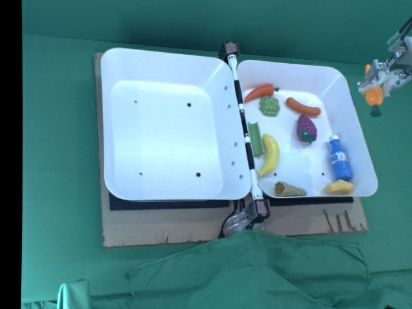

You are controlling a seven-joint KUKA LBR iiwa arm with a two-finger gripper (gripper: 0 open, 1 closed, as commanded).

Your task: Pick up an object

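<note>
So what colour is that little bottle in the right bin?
Blue with a white cap, clear in the camera view.

One fixed camera looks down slantwise over both bins (291, 69)

Light is bright and even, falling from overhead. The left bin (167, 124) glares almost pure white across its floor, washing out surface detail. Shadows are soft and short: a dim edge under each bin's near rim and faint smudges beside the banana (270, 154) and blue bottle (339, 159). Focus is fair in the middle; the gripper (380, 82) at the right edge looks slightly smeared, perhaps motion blur.
</note>
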